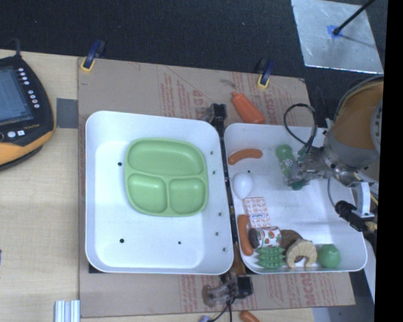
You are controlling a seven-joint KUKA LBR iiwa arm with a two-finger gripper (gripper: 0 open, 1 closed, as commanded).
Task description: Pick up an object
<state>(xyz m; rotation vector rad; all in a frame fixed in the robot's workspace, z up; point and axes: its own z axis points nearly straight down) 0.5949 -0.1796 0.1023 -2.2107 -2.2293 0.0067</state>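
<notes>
My gripper [295, 174] hangs low over the back of the right bin [319, 209], at the end of the grey arm [353, 133] that comes in from the right. A small green object [284, 152] lies just behind and left of it, close to touching. I cannot make out anything held in the gripper. Further left in the same bin lie an orange-red sausage [245, 155] and a white egg [242, 185]. Along the bin's front sit a printed packet [256, 209], a small can [268, 236], a croissant [301, 253] and a green ball [329, 256].
The left bin [106, 206] holds a green divided plate [166, 177]. An orange carrot [247, 107] lies on the cardboard behind the bins, and another sausage [254, 321] in front. A teach pendant [13, 115] rests at far left. Black cables [303, 121] loop near the wrist.
</notes>
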